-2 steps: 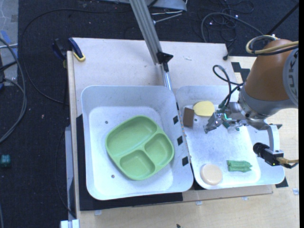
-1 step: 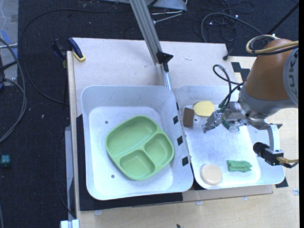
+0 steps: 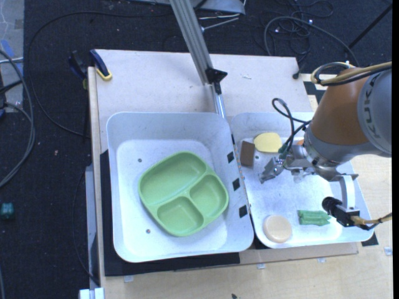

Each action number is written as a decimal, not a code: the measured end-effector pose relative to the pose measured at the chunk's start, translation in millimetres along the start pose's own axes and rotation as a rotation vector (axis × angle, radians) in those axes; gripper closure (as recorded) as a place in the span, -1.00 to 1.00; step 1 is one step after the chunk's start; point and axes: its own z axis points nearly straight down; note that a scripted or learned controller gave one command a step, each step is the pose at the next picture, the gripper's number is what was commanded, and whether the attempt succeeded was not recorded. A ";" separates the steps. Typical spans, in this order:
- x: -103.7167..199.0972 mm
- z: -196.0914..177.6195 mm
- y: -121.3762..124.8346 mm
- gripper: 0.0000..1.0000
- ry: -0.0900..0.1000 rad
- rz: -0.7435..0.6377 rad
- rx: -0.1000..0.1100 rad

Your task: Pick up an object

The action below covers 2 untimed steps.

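Grey-metal pincer [image 3: 269,173] of mine is hovering over the right bin [image 3: 349,238] near the brown block [image 3: 247,154] — fingers parted, gripping nothing.

Single fixed camera, mounted above the bench [image 3: 156,73] and looking down at a slant. Both white bins lie within the field: the left bin [image 3: 124,136] near centre, the right bin [image 3: 249,120] toward the right side. The arm [image 3: 349,117] enters from the right edge. The vantage is distant enough to include dark floor [image 3: 50,42] on the left and top.
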 end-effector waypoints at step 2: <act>3.3 68.4 6.4 -1.00 0.000 0.000 -0.004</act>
